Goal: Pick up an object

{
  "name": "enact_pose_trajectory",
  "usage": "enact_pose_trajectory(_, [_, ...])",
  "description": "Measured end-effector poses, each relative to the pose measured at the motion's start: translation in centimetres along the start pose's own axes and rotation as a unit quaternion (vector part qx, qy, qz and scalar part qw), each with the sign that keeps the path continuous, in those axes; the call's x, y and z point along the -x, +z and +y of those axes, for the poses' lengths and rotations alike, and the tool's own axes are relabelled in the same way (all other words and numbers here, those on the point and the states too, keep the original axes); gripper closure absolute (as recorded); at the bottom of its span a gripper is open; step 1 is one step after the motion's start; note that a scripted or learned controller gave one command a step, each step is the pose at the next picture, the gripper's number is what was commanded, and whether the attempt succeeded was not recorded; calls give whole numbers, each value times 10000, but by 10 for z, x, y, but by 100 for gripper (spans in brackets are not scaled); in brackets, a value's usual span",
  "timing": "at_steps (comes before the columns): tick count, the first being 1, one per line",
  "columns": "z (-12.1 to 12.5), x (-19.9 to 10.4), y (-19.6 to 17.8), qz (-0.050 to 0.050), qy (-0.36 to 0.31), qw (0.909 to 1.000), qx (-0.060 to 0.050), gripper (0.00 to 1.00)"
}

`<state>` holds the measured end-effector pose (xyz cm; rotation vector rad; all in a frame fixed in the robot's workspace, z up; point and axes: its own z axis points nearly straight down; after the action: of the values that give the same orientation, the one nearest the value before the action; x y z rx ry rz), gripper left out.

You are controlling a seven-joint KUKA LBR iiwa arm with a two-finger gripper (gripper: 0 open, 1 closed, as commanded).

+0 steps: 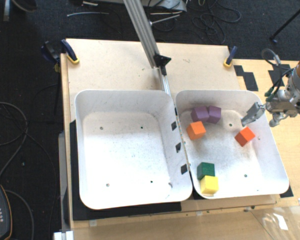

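A pale wooden bench [120, 64] carries two shallow white bins side by side. The left bin [85, 134] is the wider of the two; the right bin [270, 164] holds all the blocks. A slanted aluminium rail [140, 24] runs from the far edge down to the seam between the bins.

The arm enters from the right, and its gripper [264, 115] hangs over the right bin's far right corner. One finger angles down toward the left and another sits by the rim, spread apart with nothing between them.

Two purple blocks [206, 114] touch each other at the far side. An orange block [196, 130] lies just near of them. A red-orange block [245, 136] sits just near and left of the gripper, apart from it. At the near side, a green block [206, 170] touches a yellow block [209, 184].
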<state>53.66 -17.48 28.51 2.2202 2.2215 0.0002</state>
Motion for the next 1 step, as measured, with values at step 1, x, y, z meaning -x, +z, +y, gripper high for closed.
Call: enact_pose_trajectory(1, [71, -42, 116, 15, -25, 10000, -36, 0])
